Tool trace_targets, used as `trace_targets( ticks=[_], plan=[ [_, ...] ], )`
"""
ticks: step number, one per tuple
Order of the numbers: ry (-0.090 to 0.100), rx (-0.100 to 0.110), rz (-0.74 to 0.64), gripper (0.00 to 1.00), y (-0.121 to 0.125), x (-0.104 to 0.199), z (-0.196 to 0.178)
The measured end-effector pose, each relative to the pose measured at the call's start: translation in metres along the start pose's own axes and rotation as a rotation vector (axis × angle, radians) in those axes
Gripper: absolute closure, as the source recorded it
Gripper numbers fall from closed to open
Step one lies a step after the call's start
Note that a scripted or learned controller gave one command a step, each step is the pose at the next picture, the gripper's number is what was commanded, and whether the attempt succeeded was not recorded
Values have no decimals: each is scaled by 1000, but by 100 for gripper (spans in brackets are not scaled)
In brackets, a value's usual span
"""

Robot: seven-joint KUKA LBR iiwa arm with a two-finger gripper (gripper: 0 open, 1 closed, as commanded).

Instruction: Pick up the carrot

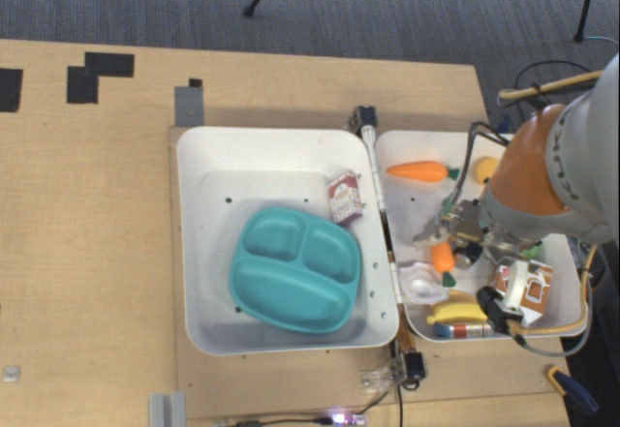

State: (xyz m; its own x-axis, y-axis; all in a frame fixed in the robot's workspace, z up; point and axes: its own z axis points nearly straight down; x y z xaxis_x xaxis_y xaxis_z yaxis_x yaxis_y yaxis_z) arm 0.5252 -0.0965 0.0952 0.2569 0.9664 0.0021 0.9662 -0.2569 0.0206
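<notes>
The carrot is orange with a small green top at its right end. It lies flat on its side near the far edge of the right bin. My gripper hangs over the middle of that bin, nearer the front than the carrot and a little to its right, apart from it. The grey and orange wrist covers much of the bin's right half. A small orange piece lies just in front of the gripper; I cannot tell whether they touch.
The right bin also holds a banana, a white scoop, a yellow item and a printed box. The left bin holds a teal divided plate and a small red packet.
</notes>
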Motion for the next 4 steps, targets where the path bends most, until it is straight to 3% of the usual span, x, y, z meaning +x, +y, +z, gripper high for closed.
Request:
trace_targets(
  ticks=[1,2,3,4],
  plan=[
    [-1,-7,-5,100,2,0,-11],
    [-5,20,332,100,64,61,-88],
    [-5,20,331,0,64,61,-88],
    [-8,22,500,0,78,29,3]
  ],
)
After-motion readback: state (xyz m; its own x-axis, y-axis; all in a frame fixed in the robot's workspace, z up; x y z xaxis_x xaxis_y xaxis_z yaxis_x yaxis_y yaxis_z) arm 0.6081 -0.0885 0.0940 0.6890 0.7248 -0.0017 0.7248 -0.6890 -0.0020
